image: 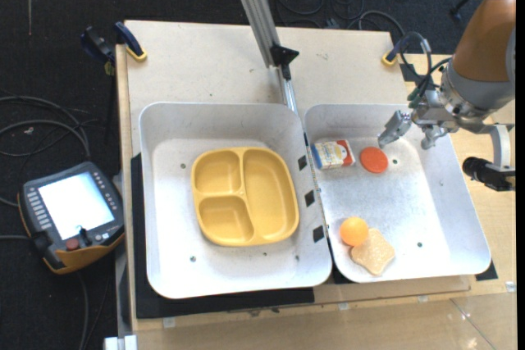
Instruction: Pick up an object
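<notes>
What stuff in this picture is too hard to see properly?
- Small white carton with yellow print, camera view: label too small to read.
- Grey robot arm with orange band, camera view: cut off by the right edge.
- End effector, camera view: too small and blurred to judge its grip.

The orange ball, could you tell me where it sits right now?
The ball lies in the right bin, near its front-left, touching the bread on its right.

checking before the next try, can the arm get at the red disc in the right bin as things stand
Probably yes. The red disc lies flat and apart from the small carton beside it, nothing on top, and the gripper hovers just above and right of it.
</notes>
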Available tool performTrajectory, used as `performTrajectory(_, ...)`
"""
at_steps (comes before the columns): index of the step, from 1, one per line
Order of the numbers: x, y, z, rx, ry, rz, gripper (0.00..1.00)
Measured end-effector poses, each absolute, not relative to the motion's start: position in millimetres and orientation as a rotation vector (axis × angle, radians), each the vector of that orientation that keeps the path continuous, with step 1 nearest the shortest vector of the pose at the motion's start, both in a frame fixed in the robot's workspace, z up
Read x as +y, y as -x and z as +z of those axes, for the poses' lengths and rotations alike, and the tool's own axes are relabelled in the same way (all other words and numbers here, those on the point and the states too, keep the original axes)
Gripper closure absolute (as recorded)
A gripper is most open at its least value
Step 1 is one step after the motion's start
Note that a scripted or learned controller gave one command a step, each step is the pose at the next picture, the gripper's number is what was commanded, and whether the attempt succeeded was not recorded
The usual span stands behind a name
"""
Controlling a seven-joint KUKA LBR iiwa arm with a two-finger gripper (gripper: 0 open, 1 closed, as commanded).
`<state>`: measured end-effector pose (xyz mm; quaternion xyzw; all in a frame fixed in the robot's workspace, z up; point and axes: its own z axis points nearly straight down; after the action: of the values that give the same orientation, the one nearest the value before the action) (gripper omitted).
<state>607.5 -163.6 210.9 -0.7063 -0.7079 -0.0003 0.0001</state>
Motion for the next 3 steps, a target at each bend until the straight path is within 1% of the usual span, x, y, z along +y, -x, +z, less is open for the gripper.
performTrajectory(1,-164,-607.5,211,-2.224,2.219,-0.001,0.0)
performTrajectory(2,-164,-612.2,166,-2.221,2.218,0.004,0.0)
performTrajectory(3,-165,-614.5,103,-2.218,2.218,0.006,0.0)
